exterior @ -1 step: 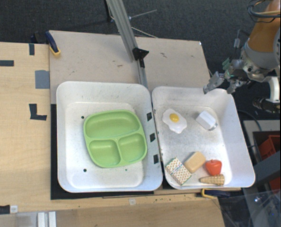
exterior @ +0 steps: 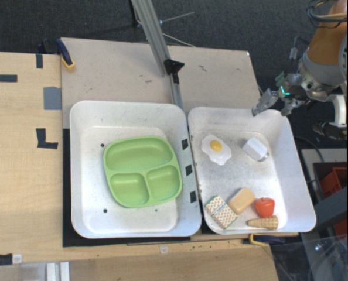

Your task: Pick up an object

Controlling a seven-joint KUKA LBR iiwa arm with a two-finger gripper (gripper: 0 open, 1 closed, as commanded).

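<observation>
fried egg toy (exterior: 215, 148) lies in right bin (exterior: 291, 157); tool (exterior: 275, 102) above its far rim, fingers apart, nothing between.

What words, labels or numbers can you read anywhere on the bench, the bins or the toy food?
None: no word, number or brand reads anywhere in the view.
The green tray in the left bin is plain.
The fried egg, white block, cracker, bread, tomato and cone in the right bin bear no print.
The dark tape pieces on the bench are shapes, not letters.
</observation>
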